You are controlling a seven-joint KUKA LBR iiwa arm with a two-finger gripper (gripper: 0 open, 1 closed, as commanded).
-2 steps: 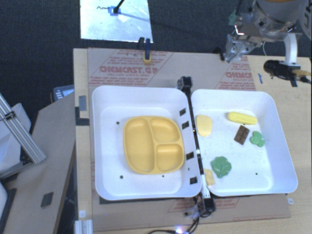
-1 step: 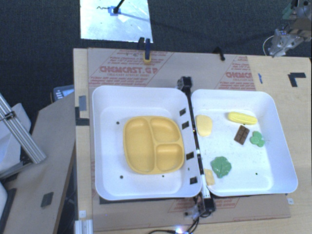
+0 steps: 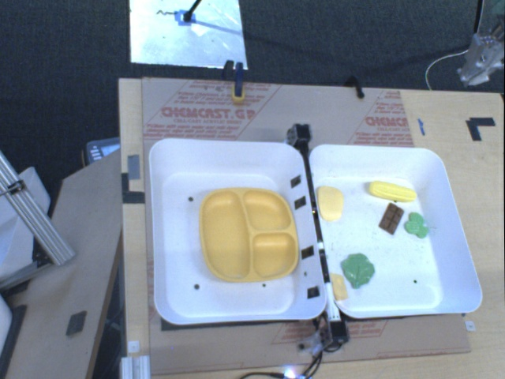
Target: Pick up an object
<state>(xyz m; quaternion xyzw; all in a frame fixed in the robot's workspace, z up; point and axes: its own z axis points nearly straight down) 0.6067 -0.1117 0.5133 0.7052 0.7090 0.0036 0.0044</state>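
Left bin (image 3: 170, 212): I see a yellow divided plate (image 3: 248, 234) mid-floor.
Right bin (image 3: 450, 212): corn cob (image 3: 392, 191), chocolate bar (image 3: 391, 218), broccoli (image 3: 358, 269).

A pale wooden bench (image 3: 442, 109) stands on dark carpet (image 3: 63, 46). A shiny metal sheet (image 3: 185, 26) lies on the floor beyond the bench's far edge. A slanted aluminium rail (image 3: 31, 215) sits at left.

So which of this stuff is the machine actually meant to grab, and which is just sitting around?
Likely for grabbing, all in the right bin:
- yellow corn cob
- pale yellow oval piece
- brown block
- small green piece
- large green leafy piece
- small yellow piece

Just lying about:
- yellow divided plate in the left bin
- clamp at the bench's far edge
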